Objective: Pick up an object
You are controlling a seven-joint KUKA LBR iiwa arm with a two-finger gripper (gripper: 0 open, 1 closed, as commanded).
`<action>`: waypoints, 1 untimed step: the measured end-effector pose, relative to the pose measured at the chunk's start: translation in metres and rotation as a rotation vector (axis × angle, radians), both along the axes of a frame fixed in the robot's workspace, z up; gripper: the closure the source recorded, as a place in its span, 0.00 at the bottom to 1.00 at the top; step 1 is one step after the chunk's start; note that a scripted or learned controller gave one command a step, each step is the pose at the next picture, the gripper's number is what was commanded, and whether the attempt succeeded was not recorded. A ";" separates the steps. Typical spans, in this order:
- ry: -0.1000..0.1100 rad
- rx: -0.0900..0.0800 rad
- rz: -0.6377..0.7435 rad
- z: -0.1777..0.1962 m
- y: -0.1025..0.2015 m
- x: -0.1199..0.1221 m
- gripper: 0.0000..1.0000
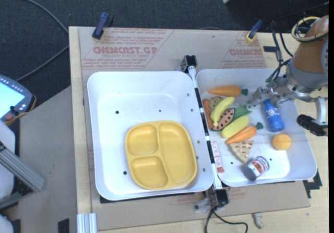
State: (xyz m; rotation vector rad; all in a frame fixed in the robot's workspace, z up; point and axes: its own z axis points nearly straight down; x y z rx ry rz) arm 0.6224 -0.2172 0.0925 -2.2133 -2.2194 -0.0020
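My gripper (270,95) hangs over the back right part of the right bin (305,167), reaching in from the right. It looks open, just above the upper end of a blue bottle (273,117) that lies on the bin floor. I see nothing held between the fingers. Close by are an orange ball (282,142), a carrot (225,91) and a banana (221,109).
The right bin also holds a watermelon slice (225,119), a second carrot (242,134), a pizza slice (241,149) and a small can (255,167). A yellow divided plate (160,154) lies in the left bin (104,96). The bins' shared wall (201,117) runs between them.
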 end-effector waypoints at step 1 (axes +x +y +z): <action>-0.005 -0.005 0.001 0.012 -0.001 0.001 1.00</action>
